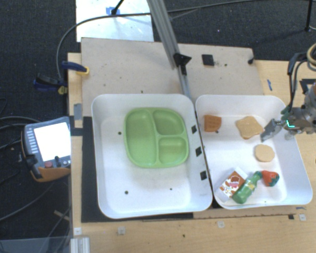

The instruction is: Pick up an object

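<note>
Camera view: your pincer [269, 131], spread state untellable; tan toast-shaped slice [249, 126] just left, round beige biscuit [264, 153] just below.

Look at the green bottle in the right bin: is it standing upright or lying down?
Lying down. The green bottle rests on its side on the floor of the right bin, its length stretched slantwise between a small carton and a strawberry.

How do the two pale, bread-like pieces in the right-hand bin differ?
The toast slice is roughly square with uneven edges; the round cracker is a smooth circle. The toast slice is larger and more golden, the round cracker smaller and paler. The toast slice lies farther up the right bin. Both lie flat, apart.
</note>
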Controlling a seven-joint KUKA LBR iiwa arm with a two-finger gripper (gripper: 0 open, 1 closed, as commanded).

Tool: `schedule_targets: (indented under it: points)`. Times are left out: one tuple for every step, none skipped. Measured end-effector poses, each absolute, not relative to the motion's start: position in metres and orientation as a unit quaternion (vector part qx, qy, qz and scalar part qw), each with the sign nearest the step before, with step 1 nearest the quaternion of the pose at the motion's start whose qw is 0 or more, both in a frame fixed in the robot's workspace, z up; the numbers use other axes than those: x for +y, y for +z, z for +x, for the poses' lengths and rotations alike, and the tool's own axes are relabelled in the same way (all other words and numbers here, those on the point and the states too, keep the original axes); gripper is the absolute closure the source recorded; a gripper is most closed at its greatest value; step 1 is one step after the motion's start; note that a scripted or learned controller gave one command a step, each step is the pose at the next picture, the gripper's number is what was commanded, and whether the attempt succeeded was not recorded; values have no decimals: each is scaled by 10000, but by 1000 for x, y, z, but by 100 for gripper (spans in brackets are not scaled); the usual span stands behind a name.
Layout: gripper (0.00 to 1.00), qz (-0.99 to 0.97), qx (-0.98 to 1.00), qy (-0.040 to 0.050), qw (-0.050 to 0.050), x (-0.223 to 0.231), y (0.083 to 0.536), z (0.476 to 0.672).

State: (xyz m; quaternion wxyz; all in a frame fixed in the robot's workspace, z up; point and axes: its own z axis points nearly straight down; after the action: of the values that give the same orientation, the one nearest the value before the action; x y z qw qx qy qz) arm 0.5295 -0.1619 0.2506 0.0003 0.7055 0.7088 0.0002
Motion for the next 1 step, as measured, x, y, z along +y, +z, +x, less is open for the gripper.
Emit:
schedule_targets:
  points:
    - [0, 7054, 7088, 5, 8, -162, 251, 530]
